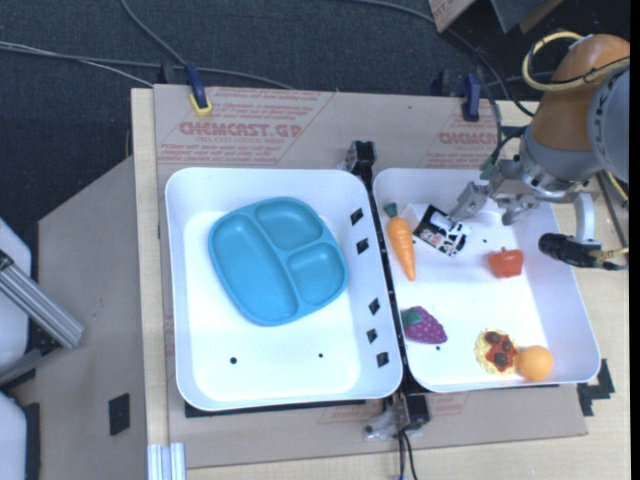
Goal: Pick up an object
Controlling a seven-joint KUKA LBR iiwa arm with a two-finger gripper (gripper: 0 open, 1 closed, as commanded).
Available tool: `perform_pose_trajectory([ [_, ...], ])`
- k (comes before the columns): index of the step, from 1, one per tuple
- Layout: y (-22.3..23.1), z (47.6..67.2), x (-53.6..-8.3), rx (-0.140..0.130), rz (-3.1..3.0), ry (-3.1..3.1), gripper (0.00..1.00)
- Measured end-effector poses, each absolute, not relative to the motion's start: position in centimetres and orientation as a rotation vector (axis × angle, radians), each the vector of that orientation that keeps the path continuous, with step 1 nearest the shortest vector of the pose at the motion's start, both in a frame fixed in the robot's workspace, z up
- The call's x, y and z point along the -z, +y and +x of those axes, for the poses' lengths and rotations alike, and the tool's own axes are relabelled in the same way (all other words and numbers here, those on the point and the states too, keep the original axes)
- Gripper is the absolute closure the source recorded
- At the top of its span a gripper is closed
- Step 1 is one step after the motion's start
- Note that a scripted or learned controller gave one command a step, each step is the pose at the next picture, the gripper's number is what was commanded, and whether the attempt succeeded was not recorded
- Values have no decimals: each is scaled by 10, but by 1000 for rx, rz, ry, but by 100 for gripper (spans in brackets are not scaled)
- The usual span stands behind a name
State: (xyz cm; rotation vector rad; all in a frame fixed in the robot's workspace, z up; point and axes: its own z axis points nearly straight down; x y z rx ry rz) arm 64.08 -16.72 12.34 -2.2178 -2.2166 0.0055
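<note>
hand (478, 200): over right bin (570, 313), low to grab | fingers: can't tell whether apart or together | target: black-and-white box (441, 232) just beside me, next to carrot (401, 247)

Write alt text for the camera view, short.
The arm's hand hovers over the right bin, beside a black-and-white object; a carrot, red piece, grapes and orange lie there. The left bin holds a blue divided plate.
</note>
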Motion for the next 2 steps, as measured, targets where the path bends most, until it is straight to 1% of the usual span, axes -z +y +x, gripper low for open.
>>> perform_pose_trajectory([
  [1,-167,643,-139,2,-2222,-2222,100],
  [2,-174,641,-201,6,-2227,-2226,100],
])
